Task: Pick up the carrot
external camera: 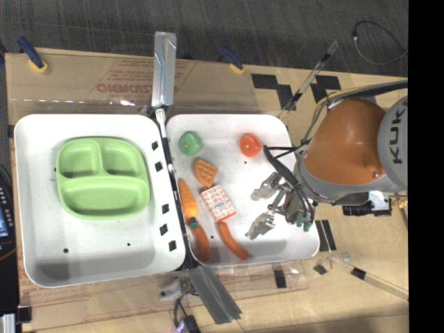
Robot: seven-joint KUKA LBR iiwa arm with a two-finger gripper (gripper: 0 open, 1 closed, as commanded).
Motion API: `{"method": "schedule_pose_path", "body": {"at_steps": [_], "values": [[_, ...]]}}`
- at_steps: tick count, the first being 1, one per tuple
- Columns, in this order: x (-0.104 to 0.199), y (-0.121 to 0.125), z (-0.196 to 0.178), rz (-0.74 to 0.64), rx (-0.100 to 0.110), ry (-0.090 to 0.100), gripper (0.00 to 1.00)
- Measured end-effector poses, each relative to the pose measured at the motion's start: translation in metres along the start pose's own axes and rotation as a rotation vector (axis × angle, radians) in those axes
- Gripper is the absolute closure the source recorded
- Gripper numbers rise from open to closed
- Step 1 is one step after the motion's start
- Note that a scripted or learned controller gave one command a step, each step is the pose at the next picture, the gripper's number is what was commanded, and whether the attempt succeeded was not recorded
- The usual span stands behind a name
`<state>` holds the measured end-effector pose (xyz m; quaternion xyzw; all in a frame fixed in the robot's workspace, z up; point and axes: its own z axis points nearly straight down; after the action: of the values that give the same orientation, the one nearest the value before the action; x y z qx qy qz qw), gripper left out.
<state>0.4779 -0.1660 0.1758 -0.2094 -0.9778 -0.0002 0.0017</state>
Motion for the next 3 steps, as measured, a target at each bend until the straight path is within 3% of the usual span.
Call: {"method": "schedule_pose_path", "body": {"at_steps": [1,2,3], "values": [[0.010,0.039,-0.012,0.485,0.001,-0.003,0.00],[0.008,0.039,-0.019,0.478,0.003,-0.001,1.00],[-0.034,0.006,-0.149,0.160,0.001,-0.006,1.00]]}}
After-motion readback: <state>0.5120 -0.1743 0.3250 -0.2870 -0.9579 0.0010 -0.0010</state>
